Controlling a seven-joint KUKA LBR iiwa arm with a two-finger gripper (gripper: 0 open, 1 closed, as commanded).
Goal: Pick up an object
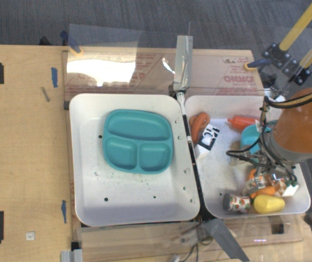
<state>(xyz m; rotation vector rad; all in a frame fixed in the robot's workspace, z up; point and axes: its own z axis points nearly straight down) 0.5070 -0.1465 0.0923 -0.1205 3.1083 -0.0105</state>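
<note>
Just below the hand [265, 174] lies a yellow lemon [269, 203].

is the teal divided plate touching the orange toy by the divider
Apart. The camera view shows the teal divided plate in the left bin, with bare white floor and the bins' rims between it and the orange toy.

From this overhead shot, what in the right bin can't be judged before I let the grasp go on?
- Gripper: sits low over the clutter in the right white bin; cables and the orange-banded wrist cover it, so the finger state is unreadable.
- Turquoise cup-like object: partly behind the wrist, shape unclear.
- Small orange and white items under the gripper: overlapping, too small to identify.
- Yellow lemon-shaped toy: visible; contact with the gripper cannot be told.
</note>
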